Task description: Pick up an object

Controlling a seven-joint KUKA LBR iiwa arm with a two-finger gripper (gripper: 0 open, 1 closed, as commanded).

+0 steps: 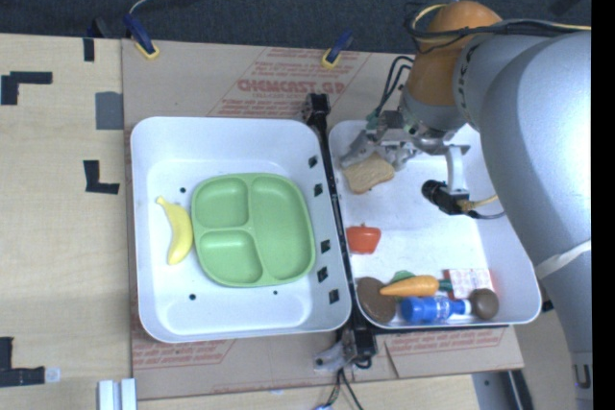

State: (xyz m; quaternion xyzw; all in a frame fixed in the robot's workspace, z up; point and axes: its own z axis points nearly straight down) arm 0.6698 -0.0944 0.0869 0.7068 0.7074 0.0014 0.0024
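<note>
1. Slice [368,175], tan and bread-like, looks like the object being tried for. The largest thing bearing on it is the grey arm [538,139], which comes in over the near-right side of the right bin [413,226] and hides that bin's right wall and part of its floor
2. Inside the right bin, the slice lies in the far-left corner, close to the wall shared with the left bin [144,206]. It seems to rest on the floor or barely off it, so I judge the pick not yet done: a secure hold and a clear lift are both left
3. Beyond the right bin's left wall, the green plate [255,230] and the banana [178,230] lie well apart from the arm and look untouched
4. The gripper [382,149] hangs over the right bin's far-left corner, just above the slice and touching or nearly touching its upper edge. I cannot tell whether it is clenched, released or grasping the slice, because the wrist, cables and shadow blur together there
5. Along the right bin's near wall lie a carrot [410,285], a blue bottle [428,309] and a red-and-white box [468,281]. They are bunched and partly overlapping, so their outlines are hard to separate
6. A small red-orange object [363,238] sits by the right bin's left wall, between the slice and the carrot. What it is I cannot make out
</note>
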